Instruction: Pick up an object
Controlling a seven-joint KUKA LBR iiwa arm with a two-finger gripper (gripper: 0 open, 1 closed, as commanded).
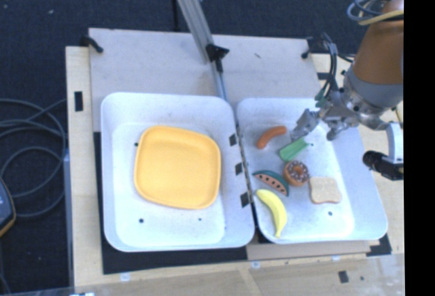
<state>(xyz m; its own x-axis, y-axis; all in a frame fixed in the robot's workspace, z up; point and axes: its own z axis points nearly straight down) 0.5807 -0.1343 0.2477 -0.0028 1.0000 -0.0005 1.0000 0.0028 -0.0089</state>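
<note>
The right bin holds several toy foods: an orange sausage, a green piece, a brown donut, a watermelon slice, a yellow banana and a slice of bread. My gripper hangs over the back half of this bin, just up and to the right of the green piece. It is open, its two fingers spread apart with nothing between them. The left fingertip is close above the green piece.
A square yellow plate lies in the left bin. A slanted metal pole rises from the ridge between the bins at the back. Cables lie on the dark floor at far left.
</note>
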